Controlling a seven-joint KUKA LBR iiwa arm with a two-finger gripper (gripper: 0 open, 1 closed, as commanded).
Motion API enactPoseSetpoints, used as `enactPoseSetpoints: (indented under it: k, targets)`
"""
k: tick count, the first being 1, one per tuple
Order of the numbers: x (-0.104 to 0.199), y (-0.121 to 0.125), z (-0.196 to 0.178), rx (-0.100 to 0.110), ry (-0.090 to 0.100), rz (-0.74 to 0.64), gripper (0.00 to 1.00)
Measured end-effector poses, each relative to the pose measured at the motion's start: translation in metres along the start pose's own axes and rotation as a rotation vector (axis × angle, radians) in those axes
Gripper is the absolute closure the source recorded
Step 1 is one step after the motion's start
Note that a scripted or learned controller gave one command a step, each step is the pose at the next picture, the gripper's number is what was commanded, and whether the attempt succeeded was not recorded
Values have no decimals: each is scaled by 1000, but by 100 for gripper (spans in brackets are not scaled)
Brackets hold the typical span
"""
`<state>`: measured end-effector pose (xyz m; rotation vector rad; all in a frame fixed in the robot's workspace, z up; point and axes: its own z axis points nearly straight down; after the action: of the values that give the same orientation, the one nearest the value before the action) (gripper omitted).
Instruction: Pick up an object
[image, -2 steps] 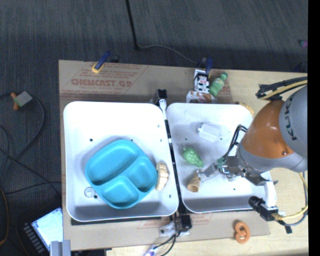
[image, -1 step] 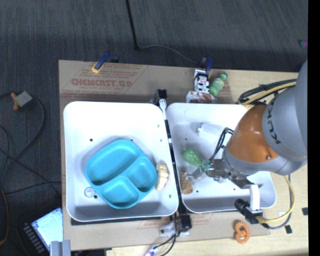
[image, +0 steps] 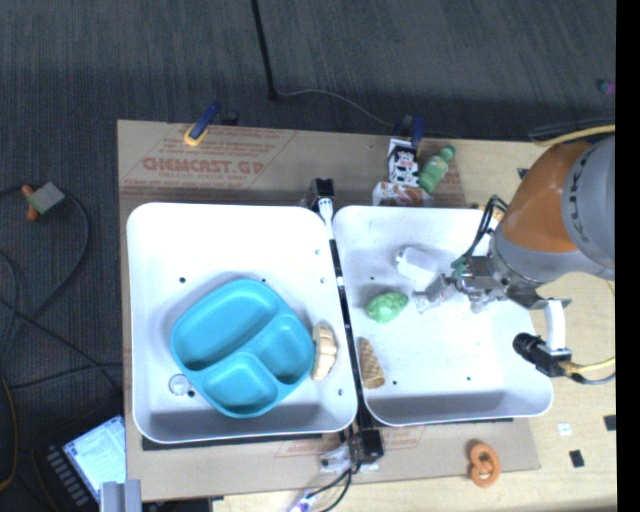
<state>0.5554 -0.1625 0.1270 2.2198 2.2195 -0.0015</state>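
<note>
My gripper (image: 437, 288) reaches into the right bin (image: 500, 400) from the right, low over its floor. A green lumpy object (image: 386, 305) lies just left of the gripper tip, close to it. A white object (image: 414, 263) rests just above the gripper, toward the bin's back. A tan ridged piece (image: 370, 363) lies by the right bin's front left wall. The grey arm with its orange band (image: 545, 210) covers the bin's right side.
The left bin (image: 150, 240) holds a blue divided plate (image: 242, 345), a beige curved item (image: 325, 350) at the plate's right edge and a small clear thing (image: 178, 384). Behind the right bin stand a small carton and a green bottle (image: 433, 170). An orange ring (image: 484, 462) lies on the bench in front.
</note>
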Motion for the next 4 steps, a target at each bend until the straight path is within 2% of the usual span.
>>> enactPoseSetpoints:
  k: [1,2,3,4]
  targets:
    - [-21,15,37,0,0,0,0]
    - [21,-22,20,2,2,-1,0]
    - [2,-14,27,3,2,0,0]
    - [-10,64,40,-6,0,-2,0]
